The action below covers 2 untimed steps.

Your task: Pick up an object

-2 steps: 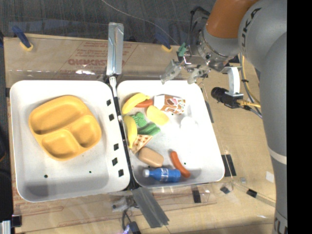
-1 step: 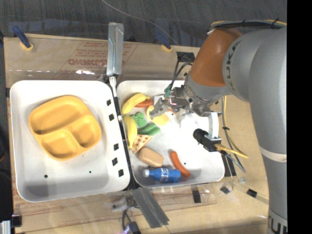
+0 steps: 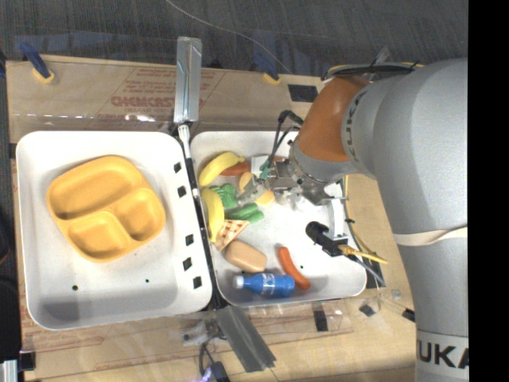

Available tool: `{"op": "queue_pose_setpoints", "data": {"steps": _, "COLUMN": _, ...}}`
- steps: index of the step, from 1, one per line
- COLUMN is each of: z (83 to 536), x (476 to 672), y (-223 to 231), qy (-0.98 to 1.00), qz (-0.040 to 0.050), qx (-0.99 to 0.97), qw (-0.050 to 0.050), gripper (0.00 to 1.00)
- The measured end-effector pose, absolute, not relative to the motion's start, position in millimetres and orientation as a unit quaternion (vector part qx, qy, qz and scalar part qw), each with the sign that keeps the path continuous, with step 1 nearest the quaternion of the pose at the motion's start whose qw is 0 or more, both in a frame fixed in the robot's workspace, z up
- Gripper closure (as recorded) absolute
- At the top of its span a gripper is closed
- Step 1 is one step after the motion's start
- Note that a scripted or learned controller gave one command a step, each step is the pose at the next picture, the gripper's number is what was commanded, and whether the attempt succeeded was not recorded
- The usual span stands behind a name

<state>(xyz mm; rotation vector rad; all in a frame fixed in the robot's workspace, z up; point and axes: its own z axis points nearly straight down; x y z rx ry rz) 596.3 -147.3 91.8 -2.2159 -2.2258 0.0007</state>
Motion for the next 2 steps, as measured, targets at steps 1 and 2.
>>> {"op": "queue_pose_setpoints", "data": {"steps": 1, "z": 92.4, "x": 627.9, "y": -97.1, "qy": -0.710, "qz": 0.0005, "qx": -0.704, "qw": 0.000, "gripper": 0.00}}
{"op": "queue_pose_setpoints", "data": {"steps": 2, "z": 101.9, "x": 627.7, "y": -96.9, "qy": -0.711, "qz": 0.0013, "qx": -0.703, "qw": 0.001, "gripper": 1.00}}
